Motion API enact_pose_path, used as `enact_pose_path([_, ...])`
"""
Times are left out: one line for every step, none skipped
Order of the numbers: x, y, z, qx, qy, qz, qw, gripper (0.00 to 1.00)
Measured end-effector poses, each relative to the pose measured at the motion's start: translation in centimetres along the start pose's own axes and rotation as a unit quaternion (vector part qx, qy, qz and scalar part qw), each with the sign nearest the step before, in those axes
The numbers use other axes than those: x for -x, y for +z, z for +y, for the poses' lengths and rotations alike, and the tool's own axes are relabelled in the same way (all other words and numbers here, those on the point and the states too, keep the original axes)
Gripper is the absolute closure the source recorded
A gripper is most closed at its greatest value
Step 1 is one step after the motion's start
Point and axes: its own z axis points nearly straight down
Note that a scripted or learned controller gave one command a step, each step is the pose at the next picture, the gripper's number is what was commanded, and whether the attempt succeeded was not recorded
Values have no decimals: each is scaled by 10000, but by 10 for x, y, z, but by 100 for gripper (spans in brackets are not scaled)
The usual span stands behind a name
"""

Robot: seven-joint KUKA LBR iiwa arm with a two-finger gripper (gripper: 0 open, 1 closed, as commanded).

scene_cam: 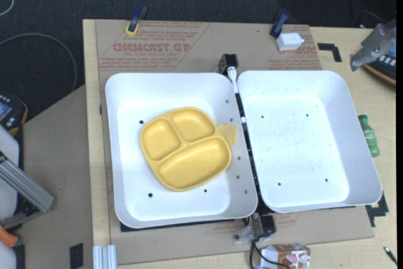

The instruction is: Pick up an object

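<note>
Left bin (119,135): the yellow plate (185,148) with three hollows lies flat in the middle of it, a bit toward the right wall; nobody has lifted it yet
Right bin (352,135): white floor with little specks and dark dots
Gripper (376,47): a grey bit pokes in past the right bin's top right corner, far from the plate; I cannot tell its state
Job: not started; reaching, grabbing and lifting are all left to do

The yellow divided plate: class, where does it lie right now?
In the camera view, the yellow divided plate lies flat in the left white bin, near its middle, its right edge close to the divider beside the right white bin.
</note>
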Motion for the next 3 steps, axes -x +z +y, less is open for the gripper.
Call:
enact_pose_path([-183, -7, 0, -96, -67, 30, 9999, 0])
enact_pose_path([-174, -17, 1, -76, 10, 18, 10000, 100])
enact_pose_path([-170, 103, -4, -186, 34, -6, 9998, 100])
